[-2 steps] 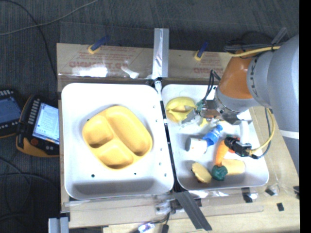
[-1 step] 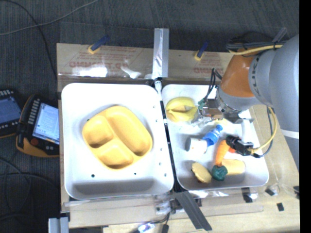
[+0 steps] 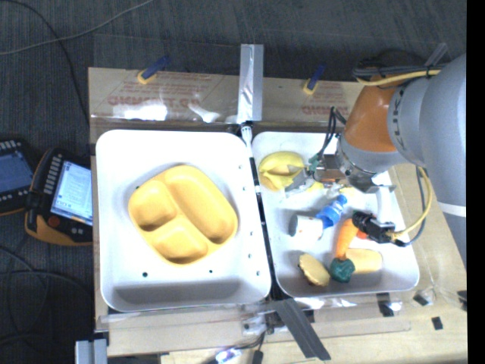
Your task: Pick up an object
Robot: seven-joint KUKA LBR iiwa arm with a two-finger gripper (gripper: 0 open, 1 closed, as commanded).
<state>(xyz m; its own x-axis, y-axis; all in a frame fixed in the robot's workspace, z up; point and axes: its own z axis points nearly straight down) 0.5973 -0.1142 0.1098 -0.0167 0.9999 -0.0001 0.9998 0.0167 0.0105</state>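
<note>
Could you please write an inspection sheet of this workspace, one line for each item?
Surface: two white bins side by side; left bin, right bin.
Job's things: right bin holds a yellow round object, a blue and white object, a carrot, a teal piece and two tan pieces.
Clutter: a yellow divided tray lies in the left bin.
Grippers: gripper low over the right bin, beside the yellow round object; finger state unclear.
Cables: black and yellow cables hang by the wrist; black cables cross the floor.
Surroundings: handheld controller on dark carpet to the left.
</note>
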